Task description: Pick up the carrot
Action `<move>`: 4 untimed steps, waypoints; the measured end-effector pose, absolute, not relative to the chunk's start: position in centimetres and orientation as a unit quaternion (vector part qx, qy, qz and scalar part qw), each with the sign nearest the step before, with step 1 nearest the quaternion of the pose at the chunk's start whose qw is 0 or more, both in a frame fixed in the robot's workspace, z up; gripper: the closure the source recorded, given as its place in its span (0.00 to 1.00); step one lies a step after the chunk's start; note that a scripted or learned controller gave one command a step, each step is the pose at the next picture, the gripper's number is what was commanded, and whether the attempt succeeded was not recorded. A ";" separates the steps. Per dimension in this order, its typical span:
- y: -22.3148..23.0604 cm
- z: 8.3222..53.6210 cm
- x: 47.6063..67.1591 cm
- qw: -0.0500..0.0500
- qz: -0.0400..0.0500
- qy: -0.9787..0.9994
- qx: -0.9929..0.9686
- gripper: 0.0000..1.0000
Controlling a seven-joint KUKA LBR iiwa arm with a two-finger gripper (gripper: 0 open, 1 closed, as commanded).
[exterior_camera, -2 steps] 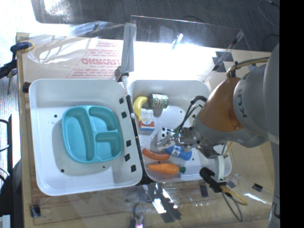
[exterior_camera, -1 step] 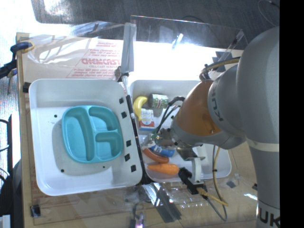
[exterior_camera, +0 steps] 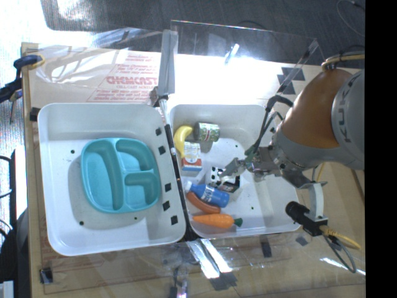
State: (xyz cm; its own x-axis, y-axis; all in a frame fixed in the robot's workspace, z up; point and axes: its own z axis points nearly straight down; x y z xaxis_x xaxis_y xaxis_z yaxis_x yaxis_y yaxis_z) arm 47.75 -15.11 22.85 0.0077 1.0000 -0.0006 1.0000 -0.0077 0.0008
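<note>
The carrot, orange with a green tip on its right end, lies flat along the front wall of the right bin. My gripper hovers over the middle of that bin, up and to the right of the carrot and apart from it. It is open, with nothing between its fingers. A black-and-white die sits just left of the fingertips.
A blue bottle and a red sausage lie close above the carrot. A banana, a can and a small carton fill the bin's back left. The left bin holds a teal divided tray.
</note>
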 end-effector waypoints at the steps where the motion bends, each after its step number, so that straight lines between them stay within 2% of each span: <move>1: -11.4 11.0 48.4 0.011 0.006 0.710 0.704 0.00; 2: -17.0 10.2 48.4 0.012 0.004 0.834 0.552 0.00; 3: -11.4 9.6 47.7 0.012 -0.004 0.728 0.686 0.00; 4: -10.7 10.6 48.0 0.008 0.001 0.733 0.680 1.00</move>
State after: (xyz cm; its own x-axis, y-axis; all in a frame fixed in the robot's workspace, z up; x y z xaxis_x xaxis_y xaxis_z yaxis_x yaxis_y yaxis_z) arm 48.03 -10.66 10.65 -0.0745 0.9972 -0.0101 0.9971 0.0747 0.0116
